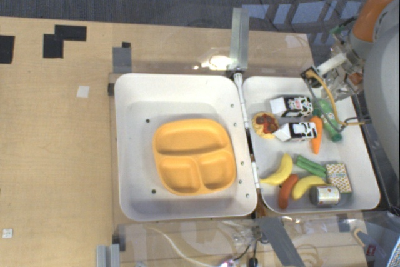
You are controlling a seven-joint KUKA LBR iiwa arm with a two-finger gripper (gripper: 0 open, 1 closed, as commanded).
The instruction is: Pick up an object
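1. The grey arm [382, 72] leans over the right bin's [370, 200] far right corner. Its gripper [340, 75] hangs by the rim there, and I cannot tell whether it is open or closed. A descent this close to the wall would likely clip the rim.
2. The right bin is shallow, smooth white plastic. Everything loose enough to pick up lies crowded inside it, so a grab could well nudge neighbours or catch two things at once.
3. Beside the right bin, the moulded orange tray [190, 156] has three compartments. It looks too broad and flat to pinch.
4. Two boxy black-and-white cartons [290, 105] sit in the right bin's far half. Their flat faces look the safest hold.
5. Two curved yellow bananas [279, 171] lie in its near half, touching a red sausage shape [286, 189]. They are glossy and may slide.
6. A silver can [325, 196] lies at its near right corner and may roll.
7. A slim tapered carrot [316, 136] at its middle may be easy to miss.
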